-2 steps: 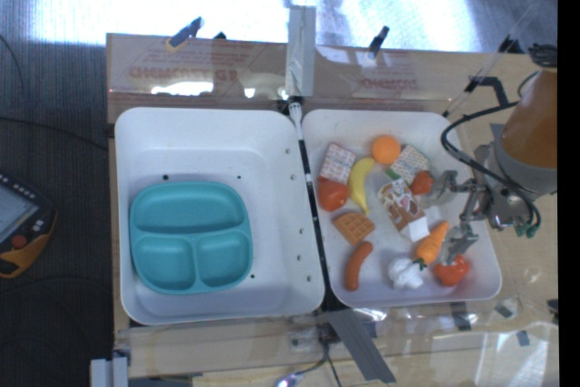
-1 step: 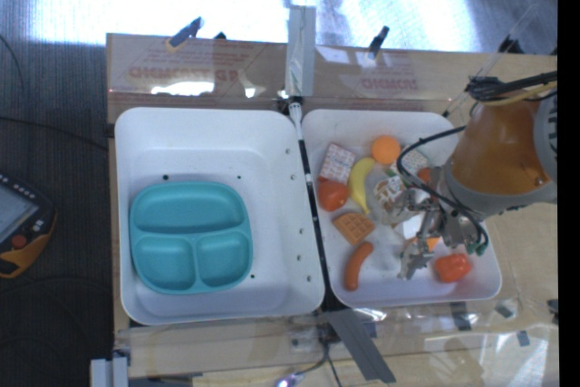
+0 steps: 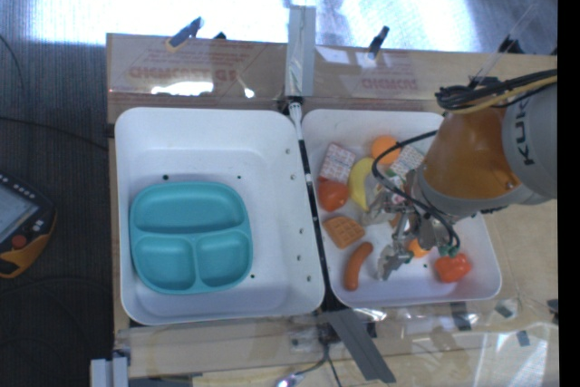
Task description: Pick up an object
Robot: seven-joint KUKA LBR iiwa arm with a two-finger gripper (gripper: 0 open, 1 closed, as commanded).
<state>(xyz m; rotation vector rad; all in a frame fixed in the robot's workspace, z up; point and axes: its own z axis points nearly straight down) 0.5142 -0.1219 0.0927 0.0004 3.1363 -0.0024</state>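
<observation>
With the gripper [image 3: 396, 260] low in the right bin [image 3: 485, 285], its fingers apart around nothing, just right of the sausage [image 3: 357, 265], it should centre over that sausage before closing, clear of the waffle [image 3: 343, 230].

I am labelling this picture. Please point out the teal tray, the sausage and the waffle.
tray [image 3: 190, 236], camera view, middle ridge between compartments.
sausage [image 3: 356, 266], camera view, its middle.
waffle [image 3: 343, 230], camera view, centre of its top.

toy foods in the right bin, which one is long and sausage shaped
The hot dog near the bin's front edge, just left of the gripper. It is a long orange-red cylinder; the waffle above it is flat and square.
</observation>
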